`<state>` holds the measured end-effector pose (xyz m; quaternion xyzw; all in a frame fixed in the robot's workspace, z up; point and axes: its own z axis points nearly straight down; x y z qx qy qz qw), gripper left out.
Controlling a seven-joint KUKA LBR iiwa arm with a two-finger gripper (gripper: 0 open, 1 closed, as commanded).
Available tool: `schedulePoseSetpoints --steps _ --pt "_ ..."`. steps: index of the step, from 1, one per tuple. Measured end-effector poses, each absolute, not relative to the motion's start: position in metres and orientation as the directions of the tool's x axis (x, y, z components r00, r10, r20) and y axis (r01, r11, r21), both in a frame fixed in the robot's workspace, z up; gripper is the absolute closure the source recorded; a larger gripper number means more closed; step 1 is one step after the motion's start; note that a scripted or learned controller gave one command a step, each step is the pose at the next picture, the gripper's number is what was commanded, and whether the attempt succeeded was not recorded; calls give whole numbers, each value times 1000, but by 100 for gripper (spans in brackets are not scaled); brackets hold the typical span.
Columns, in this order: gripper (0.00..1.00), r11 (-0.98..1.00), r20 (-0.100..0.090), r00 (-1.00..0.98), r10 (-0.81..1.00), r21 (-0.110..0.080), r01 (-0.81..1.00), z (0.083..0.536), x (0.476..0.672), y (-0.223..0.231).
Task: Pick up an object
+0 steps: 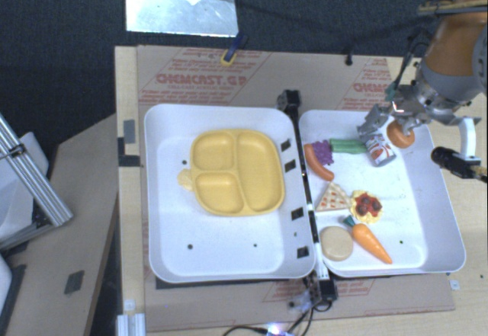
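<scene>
1. My gripper (385, 129) sits over the far corner of the right bin (438, 197), above a small can (379, 150) and an orange ball (400, 134).
2. Finger state: I cannot tell how wide they stand, nor whether anything lies between them; the metal parts blur together with the can.
3. Candidate objects: the can and the orange ball lie directly beneath me, touching or nearly so. A green piece (349, 147), a purple piece (323, 152) and a hot dog (319, 162) lie just beside them. A pizza slice (332, 198), a red-and-yellow toy (367, 206), a round biscuit (336, 243) and a carrot (371, 242) sit nearer the front.
4. Risk: the can and ball crowd together, so closing may pinch both or squirt the ball away.
5. Risk: the bin wall is close; a slanted descent could strike it.
6. The yellow divided plate (232, 173) in the left bin (164, 174) is well apart.
</scene>
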<state>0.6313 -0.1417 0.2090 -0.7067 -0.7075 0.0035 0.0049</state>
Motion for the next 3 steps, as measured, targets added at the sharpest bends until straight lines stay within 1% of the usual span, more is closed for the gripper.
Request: schedulePoseSetpoints --steps 1,2,3 --pt "0 3 0 -3 1000 2 1000 217 634 -141" --pt "0 1 0 -1 1000 -3 1000 156 629 -141" --pt "0 2 -4 -2 1000 15 1000 137 635 -144"
